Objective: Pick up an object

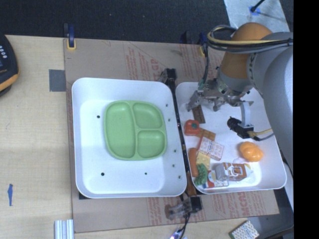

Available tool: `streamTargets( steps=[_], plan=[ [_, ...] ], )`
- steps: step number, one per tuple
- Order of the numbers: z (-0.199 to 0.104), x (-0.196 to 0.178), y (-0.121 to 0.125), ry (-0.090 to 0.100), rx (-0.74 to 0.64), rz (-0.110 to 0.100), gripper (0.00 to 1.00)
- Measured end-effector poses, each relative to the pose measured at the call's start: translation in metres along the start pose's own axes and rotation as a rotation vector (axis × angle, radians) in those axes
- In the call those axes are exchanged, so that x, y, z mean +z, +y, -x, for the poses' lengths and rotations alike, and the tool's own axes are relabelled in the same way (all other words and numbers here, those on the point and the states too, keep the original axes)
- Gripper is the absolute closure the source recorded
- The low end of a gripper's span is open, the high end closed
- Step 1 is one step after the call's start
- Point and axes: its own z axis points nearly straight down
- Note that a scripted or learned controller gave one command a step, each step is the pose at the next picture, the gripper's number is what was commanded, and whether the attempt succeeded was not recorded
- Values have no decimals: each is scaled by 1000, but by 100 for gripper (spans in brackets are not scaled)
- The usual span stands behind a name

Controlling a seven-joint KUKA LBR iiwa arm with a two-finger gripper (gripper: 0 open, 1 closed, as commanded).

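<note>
Orange fruit (250,151) below-right of gripper (218,102).

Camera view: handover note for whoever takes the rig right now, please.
End effector: low over the far end of the right bin, nothing visibly held; finger state not readable from here.
Objects: all in the right bin. Orange ball-like item at its right side, red-orange toy near its left wall, flat cards in the middle, small carton and a green piece at the near end.
Left bin: holds a green divided plate.
Done: no pick visible.
Left: grasp one object and lift it.
</note>
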Motion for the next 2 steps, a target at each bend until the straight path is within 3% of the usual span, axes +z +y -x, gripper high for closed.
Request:
streamTargets(
  steps=[1,2],
  plan=[
    [1,-11,0,-1,-2,-1,100],
    [1,-11,0,-1,-2,-1,0]
  ],
)
